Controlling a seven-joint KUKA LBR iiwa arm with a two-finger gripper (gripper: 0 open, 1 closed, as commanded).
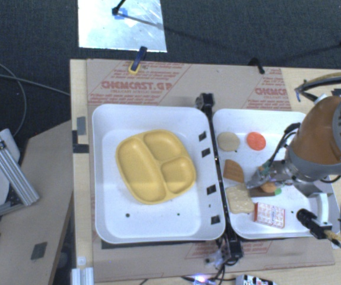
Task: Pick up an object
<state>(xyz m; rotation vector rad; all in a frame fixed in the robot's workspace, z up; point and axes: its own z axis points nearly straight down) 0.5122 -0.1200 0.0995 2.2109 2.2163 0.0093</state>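
Near the front edge of the right white bin [322, 233], a red-patterned flat card [270, 215]; just behind it, at mid-bin, a small orange-brown food piece [269, 188], directly beneath the gripper [264, 180]; finger state impossible to tell.

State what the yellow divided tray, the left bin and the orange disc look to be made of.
Yellow tray: probably moulded plastic, matte, judging by its soft rounded compartment edges and even colour. Left bin: likely thin plastic, white and smooth, with a faint sheen and rounded corners. Orange disc: too small to tell; uniform colour suggests plastic or rubber toy food.
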